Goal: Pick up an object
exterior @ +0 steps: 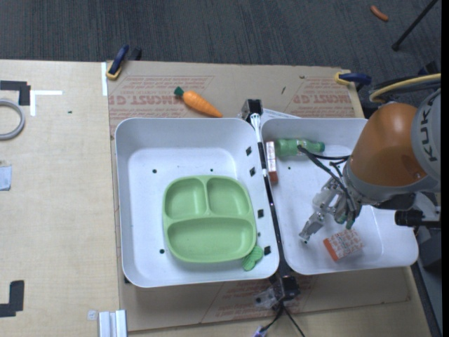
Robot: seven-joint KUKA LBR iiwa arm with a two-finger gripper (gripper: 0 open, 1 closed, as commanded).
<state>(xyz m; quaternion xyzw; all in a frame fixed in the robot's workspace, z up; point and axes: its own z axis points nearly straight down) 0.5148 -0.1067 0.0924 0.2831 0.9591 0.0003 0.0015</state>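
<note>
Camera view, nearest first. Near edge of the right bin (393, 262): a small orange-and-white packet (343, 245), flat on the floor, tilted, long axis running from near-left to far-right. Probably light and thin, with a crinkly, slippery wrapper; likely hard to pinch while flat, so best taken across the short width or by a raised edge. Just beside it on the left, a touch farther: the gripper (313, 225), pointing down and toward the near-left, fingers slightly parted, nothing between them. Tip close to the packet's left end, contact not discernible.

In the left bin (126, 188): a green divided plate (208, 218), three compartments, with a small green piece (253, 258) at its near-right corner against the bin wall.

Farther back in the right bin, along the far wall: a green bottle-like item (298, 147) lying on its side, long axis left to right, probably rigid and round, prone to rolling. Beside it, a thin red-and-white stick-shaped item (270, 161) by the divider.

Farthest, outside the bins on the cardboard (161, 93): a toy carrot (198, 102), pointing right and slightly nearer.
</note>
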